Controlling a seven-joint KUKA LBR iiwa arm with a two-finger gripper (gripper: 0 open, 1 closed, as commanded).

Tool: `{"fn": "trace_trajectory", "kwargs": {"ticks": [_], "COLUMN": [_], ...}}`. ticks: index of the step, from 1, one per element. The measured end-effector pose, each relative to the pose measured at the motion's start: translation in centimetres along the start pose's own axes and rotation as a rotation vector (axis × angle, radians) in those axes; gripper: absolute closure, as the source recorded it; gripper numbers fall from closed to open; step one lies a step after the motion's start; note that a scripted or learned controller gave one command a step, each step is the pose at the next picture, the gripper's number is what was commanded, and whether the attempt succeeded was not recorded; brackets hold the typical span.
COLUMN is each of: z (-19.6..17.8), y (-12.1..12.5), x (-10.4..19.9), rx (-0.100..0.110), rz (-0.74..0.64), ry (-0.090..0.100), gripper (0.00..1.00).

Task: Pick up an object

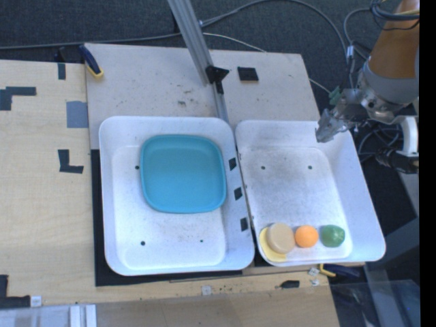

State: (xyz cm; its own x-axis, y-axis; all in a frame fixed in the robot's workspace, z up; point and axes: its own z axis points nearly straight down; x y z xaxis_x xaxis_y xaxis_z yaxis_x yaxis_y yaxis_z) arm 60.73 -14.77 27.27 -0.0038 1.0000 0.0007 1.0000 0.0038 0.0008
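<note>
My tool [327,129] hangs over the far right corner of the right bin [354,176], just at its upper rim, with my grey wrist and orange band reaching in from the right. From this slant its tip is a dark, blurred shape — I cannot tell how it is set, and nothing shows in it.

The things to pick sit together at the near edge of the right bin, well apart from my tool. In a row from left to right: a tan round block [280,237] resting on a yellow piece [268,252] that peeks out beneath it, an orange ball [306,236] just beside that, and a green ball [332,236] at the right end. The rest of that bin's floor shows only dark scuff marks.

The left bin [112,203] holds a blue square plate [182,173] with rounded corners, lying flat toward its far side. Both bins rest side by side on the tabletop [41,182] — a metal rail [197,39] slants down to the gap between them.
</note>
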Motion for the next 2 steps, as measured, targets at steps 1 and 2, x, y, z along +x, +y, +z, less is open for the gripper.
{"fn": "trace_trajectory", "kwargs": {"ticks": [1, 2], "z": [0.7, 1.6], "y": [-1.2, -2.4], "x": [4.2, 10.1], "rx": [0.001, 0.001], "rz": [0.001, 0.000], "ry": [0.000, 0.000], "gripper": [1.00, 1.00]}}
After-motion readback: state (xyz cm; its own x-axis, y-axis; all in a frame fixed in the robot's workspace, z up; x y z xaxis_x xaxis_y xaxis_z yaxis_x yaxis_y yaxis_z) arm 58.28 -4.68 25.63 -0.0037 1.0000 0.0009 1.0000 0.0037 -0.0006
